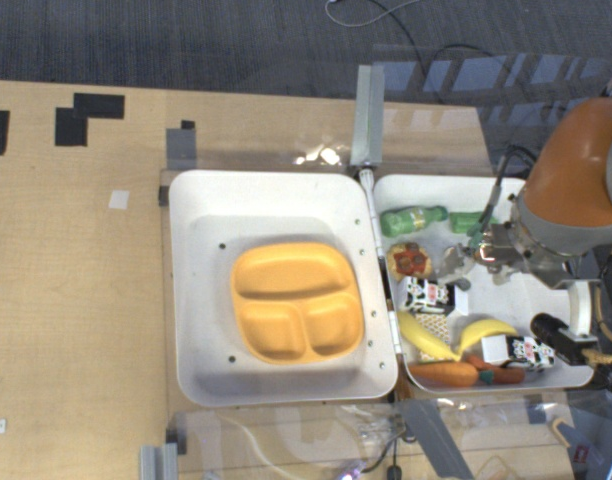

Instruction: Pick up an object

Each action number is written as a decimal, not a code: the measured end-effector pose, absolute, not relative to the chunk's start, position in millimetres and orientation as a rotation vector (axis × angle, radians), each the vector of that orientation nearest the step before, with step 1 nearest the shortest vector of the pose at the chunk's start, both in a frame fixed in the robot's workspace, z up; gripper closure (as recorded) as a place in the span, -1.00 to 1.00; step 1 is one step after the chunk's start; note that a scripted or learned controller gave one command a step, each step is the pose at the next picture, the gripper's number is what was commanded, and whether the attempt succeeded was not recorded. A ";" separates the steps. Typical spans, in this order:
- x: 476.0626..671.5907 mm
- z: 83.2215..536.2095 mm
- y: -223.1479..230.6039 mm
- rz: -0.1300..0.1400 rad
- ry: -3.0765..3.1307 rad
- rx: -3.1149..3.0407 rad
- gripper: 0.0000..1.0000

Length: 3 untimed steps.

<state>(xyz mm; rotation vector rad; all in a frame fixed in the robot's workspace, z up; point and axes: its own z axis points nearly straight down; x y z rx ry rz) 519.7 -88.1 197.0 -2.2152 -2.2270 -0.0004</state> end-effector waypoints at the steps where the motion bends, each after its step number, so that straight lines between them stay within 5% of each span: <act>1: 551.7 108.0 -106.2 -0.004 -2.329 -2.111 -1.00; 2: 626.2 88.0 -133.0 -0.013 -2.376 -2.070 -1.00; 3: 653.4 87.5 -129.7 -0.007 -2.445 -1.987 -1.00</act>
